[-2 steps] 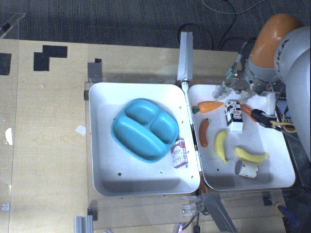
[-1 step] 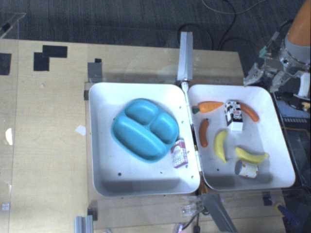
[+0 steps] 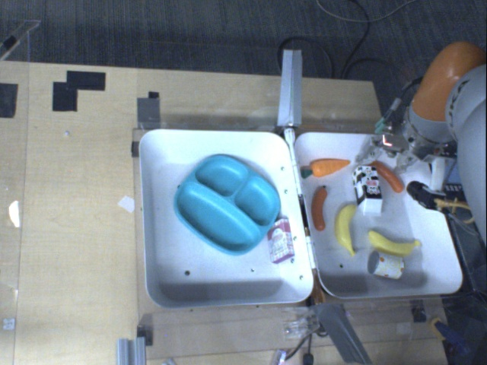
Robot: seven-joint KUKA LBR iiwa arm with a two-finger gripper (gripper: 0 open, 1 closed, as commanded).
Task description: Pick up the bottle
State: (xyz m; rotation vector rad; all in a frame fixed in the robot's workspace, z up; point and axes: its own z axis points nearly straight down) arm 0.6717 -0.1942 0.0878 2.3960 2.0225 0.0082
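The bottle (image 3: 281, 241) is small and clear with a red-pink label. It lies in the left bin (image 3: 163, 204) near that bin's right wall, touching the lower right rim of a blue divided plate (image 3: 227, 202). My gripper (image 3: 380, 147) hangs over the far side of the right bin (image 3: 434, 276), above a black and white carton (image 3: 367, 182) and a red sausage (image 3: 391, 177). It is well to the right of the bottle, with nothing seen held in it.
The right bin also holds a carrot (image 3: 329, 167), a brown sausage (image 3: 319, 207), two bananas (image 3: 345, 227) (image 3: 393, 242) and a small grey cup (image 3: 386, 265). A metal rail (image 3: 290, 90) stands behind the gap between the bins.
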